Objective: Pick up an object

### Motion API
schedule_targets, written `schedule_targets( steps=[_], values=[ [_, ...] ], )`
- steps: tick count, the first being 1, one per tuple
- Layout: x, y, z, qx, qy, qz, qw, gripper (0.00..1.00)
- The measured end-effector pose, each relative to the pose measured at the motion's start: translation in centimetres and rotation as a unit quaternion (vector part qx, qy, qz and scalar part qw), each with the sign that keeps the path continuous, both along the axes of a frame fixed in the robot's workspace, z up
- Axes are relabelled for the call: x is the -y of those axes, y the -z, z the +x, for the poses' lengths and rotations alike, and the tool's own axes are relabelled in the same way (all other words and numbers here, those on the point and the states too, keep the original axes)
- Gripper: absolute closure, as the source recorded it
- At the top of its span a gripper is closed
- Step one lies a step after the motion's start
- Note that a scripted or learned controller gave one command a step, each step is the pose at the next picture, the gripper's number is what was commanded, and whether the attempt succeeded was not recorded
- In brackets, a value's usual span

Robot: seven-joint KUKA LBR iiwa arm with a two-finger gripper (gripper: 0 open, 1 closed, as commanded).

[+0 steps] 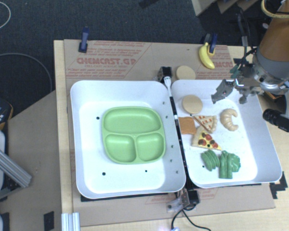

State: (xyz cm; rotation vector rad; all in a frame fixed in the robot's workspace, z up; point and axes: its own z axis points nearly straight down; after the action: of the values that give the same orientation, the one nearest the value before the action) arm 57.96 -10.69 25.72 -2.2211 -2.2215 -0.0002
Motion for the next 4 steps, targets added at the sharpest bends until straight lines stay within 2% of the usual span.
schedule_targets(
  steps=[1,2,3,4],
  values=[
    [0.3,10.9,-6.0,-0.002,0.001,0.0007,1.0000,0.00],
    [-0.8,17.4,-8.6,-0.002,0.000,0.0010,1.0000,0.00],
    [-0.8,16.3,-8.5,0.001,0.001,-0.0002,1.0000,1.00],
    [-3.2,7.1,-10.1,0.000,0.000,-0.0003,1.0000,1.00]
  ],
)
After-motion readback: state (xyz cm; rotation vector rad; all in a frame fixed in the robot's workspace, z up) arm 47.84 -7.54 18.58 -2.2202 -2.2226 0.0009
